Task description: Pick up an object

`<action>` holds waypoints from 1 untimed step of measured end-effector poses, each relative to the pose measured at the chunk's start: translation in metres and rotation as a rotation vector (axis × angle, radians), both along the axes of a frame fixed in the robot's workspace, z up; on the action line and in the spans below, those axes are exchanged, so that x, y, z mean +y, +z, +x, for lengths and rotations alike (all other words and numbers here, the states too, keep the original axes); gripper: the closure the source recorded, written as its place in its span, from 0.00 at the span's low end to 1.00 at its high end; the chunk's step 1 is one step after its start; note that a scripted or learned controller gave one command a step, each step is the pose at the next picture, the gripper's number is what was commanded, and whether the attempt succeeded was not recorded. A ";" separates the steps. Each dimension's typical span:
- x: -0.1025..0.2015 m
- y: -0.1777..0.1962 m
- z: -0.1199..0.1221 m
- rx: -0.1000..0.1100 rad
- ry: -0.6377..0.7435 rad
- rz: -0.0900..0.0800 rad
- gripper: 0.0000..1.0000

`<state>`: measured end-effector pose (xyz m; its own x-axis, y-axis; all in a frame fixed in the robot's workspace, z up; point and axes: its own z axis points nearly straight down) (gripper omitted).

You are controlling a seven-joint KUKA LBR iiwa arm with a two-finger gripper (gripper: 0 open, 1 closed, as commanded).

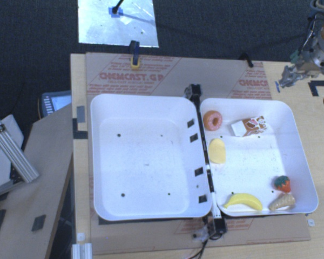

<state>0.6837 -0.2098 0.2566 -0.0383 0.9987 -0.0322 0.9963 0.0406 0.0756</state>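
Every candidate lies down and to the left of the gripper (288,80), which hangs outside the right bin (299,144), past its far right corner. Farthest off are the donut (212,120) and a pale yellow piece (217,151); the white-and-red packet (249,127) lies nearest. The curved banana (243,200) lies crosswise along the near rim. I cannot tell how the claw stands.

End effector (289,77) off at top right, outside right bin (299,144) w/ doughnut (213,120), banana (243,200).
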 end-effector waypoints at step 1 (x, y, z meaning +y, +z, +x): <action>0.000 0.011 0.001 -0.004 0.002 -0.001 1.00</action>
